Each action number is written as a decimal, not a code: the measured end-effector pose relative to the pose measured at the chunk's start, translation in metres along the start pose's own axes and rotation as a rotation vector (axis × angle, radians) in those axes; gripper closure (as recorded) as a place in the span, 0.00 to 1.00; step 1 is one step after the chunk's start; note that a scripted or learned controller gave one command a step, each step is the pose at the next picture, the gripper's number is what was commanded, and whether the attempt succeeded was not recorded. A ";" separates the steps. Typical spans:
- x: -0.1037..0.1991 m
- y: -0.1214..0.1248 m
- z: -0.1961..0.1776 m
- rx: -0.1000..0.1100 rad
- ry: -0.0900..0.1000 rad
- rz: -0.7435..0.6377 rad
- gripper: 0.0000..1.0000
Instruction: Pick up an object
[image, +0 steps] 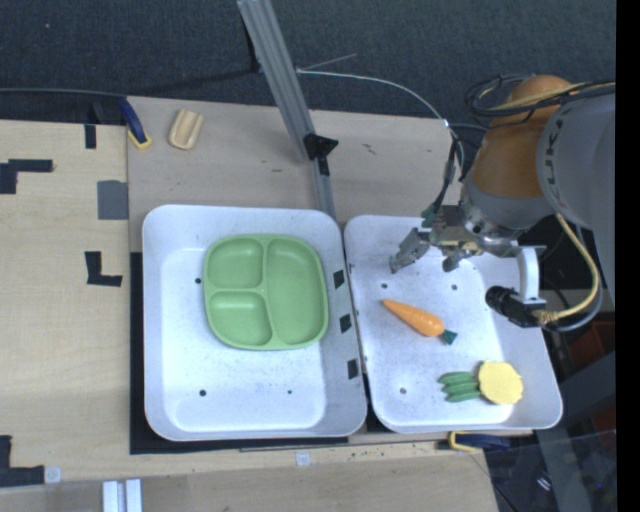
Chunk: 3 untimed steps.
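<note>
Hand (428, 254) spread open, holding nothing | your carrot (413, 318) lies near, toward 6 o'clock of it | long axis runs 10-to-4 | corn (499, 382) farther off

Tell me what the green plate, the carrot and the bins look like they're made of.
The green plate looks like matte molded plastic: one even colour, rounded compartment ridges. The carrot seems a plastic toy, smooth and uniformly orange. The bins look like thin white plastic or coated metal with rounded rims; hard to tell which.

Grey arm (585, 150), orange wrist band, looping cables, dark metal jaws.
</note>
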<state>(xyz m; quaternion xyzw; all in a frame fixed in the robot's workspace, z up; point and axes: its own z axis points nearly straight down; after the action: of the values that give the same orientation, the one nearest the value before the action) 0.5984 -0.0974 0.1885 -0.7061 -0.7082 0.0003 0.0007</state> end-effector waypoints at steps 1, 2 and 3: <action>0.000 0.000 0.000 0.000 0.000 0.000 0.00; -0.003 0.003 0.045 0.005 -0.002 0.002 0.00; -0.002 0.001 0.099 0.006 -0.001 0.001 0.00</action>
<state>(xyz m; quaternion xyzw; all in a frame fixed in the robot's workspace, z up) 0.5993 -0.0996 0.0891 -0.7064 -0.7078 0.0027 0.0023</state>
